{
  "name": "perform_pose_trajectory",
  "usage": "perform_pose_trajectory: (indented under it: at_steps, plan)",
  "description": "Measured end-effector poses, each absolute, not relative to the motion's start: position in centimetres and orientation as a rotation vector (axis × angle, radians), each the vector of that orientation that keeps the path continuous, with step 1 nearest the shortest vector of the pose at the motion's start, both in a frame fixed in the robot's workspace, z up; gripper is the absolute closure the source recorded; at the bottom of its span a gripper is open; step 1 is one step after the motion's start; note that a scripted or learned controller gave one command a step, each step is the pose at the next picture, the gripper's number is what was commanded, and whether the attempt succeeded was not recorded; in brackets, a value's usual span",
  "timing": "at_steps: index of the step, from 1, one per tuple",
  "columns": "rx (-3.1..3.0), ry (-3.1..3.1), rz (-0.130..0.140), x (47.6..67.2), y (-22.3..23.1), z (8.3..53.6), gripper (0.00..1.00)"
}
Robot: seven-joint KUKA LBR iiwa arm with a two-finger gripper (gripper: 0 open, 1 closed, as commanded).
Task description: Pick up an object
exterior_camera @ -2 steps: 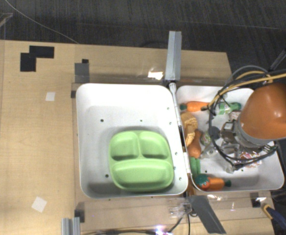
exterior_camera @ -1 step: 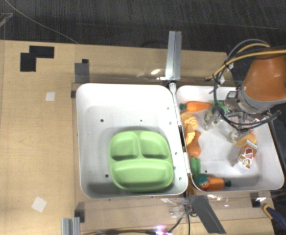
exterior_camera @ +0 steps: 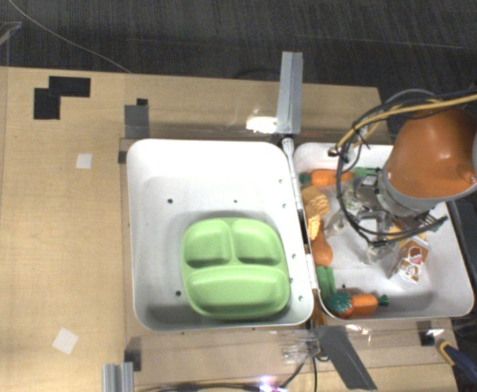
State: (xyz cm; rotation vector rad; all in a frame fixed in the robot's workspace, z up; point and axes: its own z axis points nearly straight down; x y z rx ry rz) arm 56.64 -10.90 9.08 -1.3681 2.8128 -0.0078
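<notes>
So, left to right. Desk (exterior_camera: 51, 243) is pale wood-look laminate with black square markers at its far-left corner and a couple of small pale tags stuck flat on the left side, probably calibration marks. Beyond the far edge of the desk is dark carpet with a thin cable trailing across it.

Left bin (exterior_camera: 153, 186) holds one item: a green divided tray (exterior_camera: 237, 266), flat, right way up, sitting toward the bin's near-right corner and just short of the right wall. A grey post (exterior_camera: 291, 92) stands at the far edge where the two bins meet, and a clamp or bracket sits at the near edge of the same seam, likely what keeps the bins in place.

Right bin (exterior_camera: 455, 288) carries the candidate objects, mostly crowded against its left wall: an orange piece (exterior_camera: 328, 178) at the far-left corner, a tan waffle-like piece (exterior_camera: 314, 207) just below it, another orange lump (exterior_camera: 323, 253) further toward the near side, then a toy carrot (exterior_camera: 357, 303) with green top lying along the near wall. A small white carton (exterior_camera: 411, 261) with red print lies tilted nearer the bin's middle-right.

Arm (exterior_camera: 431, 158) comes in over the right bin's far-right area, orange band on top, cables looped under it. The pincer (exterior_camera: 375, 239) hangs low over the bin's middle, between the left-wall cluster and the carton. Wrist and cabling hide it, so I cannot tell whether it's open, closed or has anything in it. My read: it's mid-descent or at a grasp attempt on something near the carton, nothing confirmed picked.
</notes>
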Motion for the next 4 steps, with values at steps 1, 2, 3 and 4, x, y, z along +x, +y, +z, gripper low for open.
perform_pose_trajectory:
  at_steps: [1,2,3,4]
  plan:
    - [-1.359,2.794,-0.016,57.2,-10.6,10.6,1.0]
    - [-1.652,2.661,-0.01,57.6,-15.2,16.9,1.0]
    - [-1.654,2.66,-0.006,57.6,-15.0,16.8,0.0]
    - [-1.77,2.566,-0.033,56.2,-18.2,11.6,0.0]
